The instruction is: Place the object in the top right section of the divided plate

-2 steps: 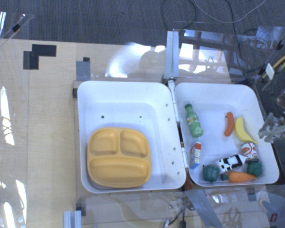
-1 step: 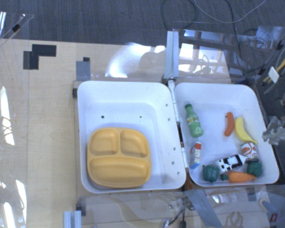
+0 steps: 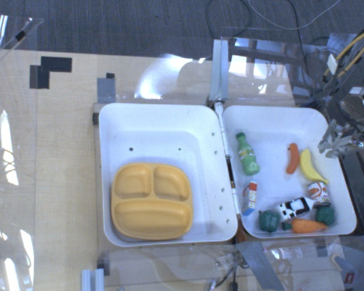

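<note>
Looking at the right edge of your view, you find the gripper (image 3: 340,139) over the right bin's (image 3: 273,117) far right rim; whether it is released or clenched you cannot tell from here, and nothing shows between its tips.

Nearest to it you count one banana (image 3: 310,168), lying just inside that rim, and one red sausage (image 3: 292,158) just to the banana's left, apart from it. Below the banana sits one small red-and-white can (image 3: 317,191), with one green vegetable (image 3: 325,214) just under it. Along the near wall you have one carrot (image 3: 307,225), one black-and-white cow (image 3: 293,209) touching it from above, and one dark green pepper (image 3: 268,220) to the left. Further left lie one small tube (image 3: 250,197) near the bin's left wall and one green bottle (image 3: 247,154) above it, tilted. That makes nine loose things, all in the right bin, none of them lifted.

Moving on to the left bin (image 3: 158,123), you see one yellow divided plate (image 3: 150,200) in its near half. It has three sections: two small ones at the far side and one long one at the near side. Its top right section (image 3: 171,183) holds nothing.
</note>
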`<action>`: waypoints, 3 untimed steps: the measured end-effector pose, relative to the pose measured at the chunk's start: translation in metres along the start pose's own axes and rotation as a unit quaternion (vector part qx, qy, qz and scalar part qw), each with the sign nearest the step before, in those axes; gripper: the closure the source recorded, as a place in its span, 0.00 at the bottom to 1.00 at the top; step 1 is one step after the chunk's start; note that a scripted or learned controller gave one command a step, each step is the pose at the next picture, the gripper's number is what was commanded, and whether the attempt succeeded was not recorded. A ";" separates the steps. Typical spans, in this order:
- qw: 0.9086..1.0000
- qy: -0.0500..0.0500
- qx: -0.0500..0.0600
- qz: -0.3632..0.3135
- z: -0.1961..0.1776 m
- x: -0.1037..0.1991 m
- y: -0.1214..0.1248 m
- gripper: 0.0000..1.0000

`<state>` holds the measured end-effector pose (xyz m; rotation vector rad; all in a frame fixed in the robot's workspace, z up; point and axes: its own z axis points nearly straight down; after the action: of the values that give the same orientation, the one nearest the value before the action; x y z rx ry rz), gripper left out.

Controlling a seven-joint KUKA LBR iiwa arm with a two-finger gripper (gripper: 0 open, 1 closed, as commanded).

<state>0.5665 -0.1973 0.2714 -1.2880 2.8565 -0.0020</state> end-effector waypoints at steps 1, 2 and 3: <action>1.000 0.000 0.000 -0.029 0.004 -0.016 0.046 1.00; 0.999 0.001 -0.001 -0.051 0.024 -0.029 0.117 1.00; 0.995 0.000 0.000 -0.101 0.017 -0.083 0.135 1.00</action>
<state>0.5207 -0.0454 0.2549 -1.5710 2.7107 -0.0027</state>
